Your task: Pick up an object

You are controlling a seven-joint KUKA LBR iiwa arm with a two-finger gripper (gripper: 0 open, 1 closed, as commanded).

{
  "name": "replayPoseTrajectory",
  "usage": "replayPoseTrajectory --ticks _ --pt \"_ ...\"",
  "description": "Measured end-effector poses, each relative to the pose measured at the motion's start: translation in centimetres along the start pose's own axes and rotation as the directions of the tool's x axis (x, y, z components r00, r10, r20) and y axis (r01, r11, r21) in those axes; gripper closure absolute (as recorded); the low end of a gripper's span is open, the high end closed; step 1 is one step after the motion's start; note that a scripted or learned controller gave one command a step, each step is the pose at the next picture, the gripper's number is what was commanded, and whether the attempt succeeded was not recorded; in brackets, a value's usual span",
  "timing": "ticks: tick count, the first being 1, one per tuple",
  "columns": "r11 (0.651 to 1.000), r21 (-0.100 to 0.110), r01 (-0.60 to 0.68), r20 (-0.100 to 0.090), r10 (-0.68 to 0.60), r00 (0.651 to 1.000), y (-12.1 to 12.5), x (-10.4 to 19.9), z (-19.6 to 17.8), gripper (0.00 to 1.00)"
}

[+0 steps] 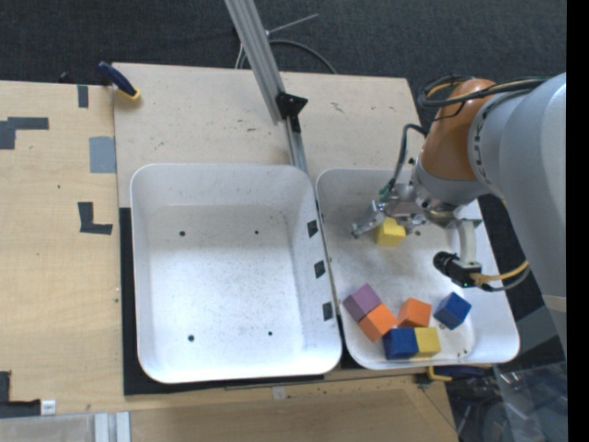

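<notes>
Jaws (pixel 390 219) grip yellow block (pixel 392 233) above right bin (pixel 336 247)

- the arm (pixel 515 155) runs off the right edge, so its base and most of its body are cut off.
- the gripper (pixel 386 217) is small and partly covered by the wrist; whether the yellow block (pixel 391 233) sits between its fingers or just below them cannot be told.
- the right bin (pixel 363 187) has its far right rim hidden under the arm.
- the metal pole (pixel 253 40) is cut off by the top edge.
</notes>
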State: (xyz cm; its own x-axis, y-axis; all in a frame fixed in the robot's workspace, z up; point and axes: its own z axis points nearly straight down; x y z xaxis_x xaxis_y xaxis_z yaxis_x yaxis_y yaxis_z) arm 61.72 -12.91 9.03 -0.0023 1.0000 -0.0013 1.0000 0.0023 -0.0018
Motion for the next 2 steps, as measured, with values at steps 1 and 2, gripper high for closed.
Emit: replayPoseTrajectory --ticks 1,2 --pt "1.000 0.001 0.000 -0.002 0.000 1.000 -0.1 0.1 -1.1 1.00" --pt "1.000 -0.007 0.004 -0.003 -0.004 1.000 -1.7 5.7 -10.6 1.00"
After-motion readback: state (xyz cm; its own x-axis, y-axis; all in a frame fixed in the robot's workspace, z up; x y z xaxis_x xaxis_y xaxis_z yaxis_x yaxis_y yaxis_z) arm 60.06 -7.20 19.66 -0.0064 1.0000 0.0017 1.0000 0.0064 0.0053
